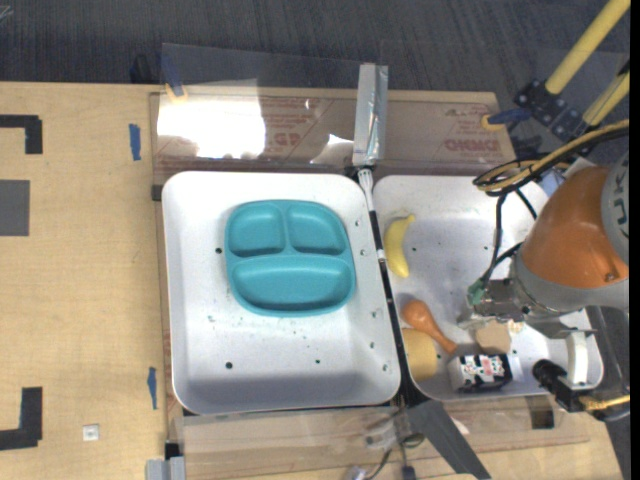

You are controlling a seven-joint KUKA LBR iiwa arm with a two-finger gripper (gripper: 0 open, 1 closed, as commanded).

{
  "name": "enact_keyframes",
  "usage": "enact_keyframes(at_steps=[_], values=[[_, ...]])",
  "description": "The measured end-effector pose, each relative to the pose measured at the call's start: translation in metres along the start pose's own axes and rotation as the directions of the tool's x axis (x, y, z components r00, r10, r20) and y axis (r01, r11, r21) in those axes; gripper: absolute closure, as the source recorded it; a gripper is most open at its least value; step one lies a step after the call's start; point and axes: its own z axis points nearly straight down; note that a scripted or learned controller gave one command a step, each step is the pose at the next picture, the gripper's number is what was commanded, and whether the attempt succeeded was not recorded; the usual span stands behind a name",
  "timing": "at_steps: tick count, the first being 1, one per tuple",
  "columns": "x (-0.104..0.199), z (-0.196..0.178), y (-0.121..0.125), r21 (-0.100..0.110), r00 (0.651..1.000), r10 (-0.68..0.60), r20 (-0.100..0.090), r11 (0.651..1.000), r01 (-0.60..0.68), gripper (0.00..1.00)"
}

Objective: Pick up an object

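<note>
The arm (pixel 575 243) is reaching in from the right, its orange band hanging over the right bin (pixel 450 208) and its wrist pointing down toward that bin's near side. The gripper (pixel 490 336) is sitting low there, just above a small black-and-white box (pixel 485 369); how it is set cannot be told.

Reddish lettering is showing on the cardboard (pixel 330 128) behind the bins, too faint to read. The print on the box is also illegible.

The left bin (pixel 190 268) is holding a teal divided plate (pixel 290 256). The right bin is holding a yellow banana (pixel 398 245) by the divider, an orange-and-tan pear-shaped toy (pixel 425 330) and the box.
</note>
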Motion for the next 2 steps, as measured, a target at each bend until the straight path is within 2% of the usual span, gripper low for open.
enact_keyframes(at_steps=[1,2], values=[[0.0,0.001,-0.001,0.003,1.0,0.0,0.0,1.0,0.0,0.0],[-0.069,-0.02,-0.007,0.025,0.932,0.363,0.006,0.932,-0.363,0.0]])
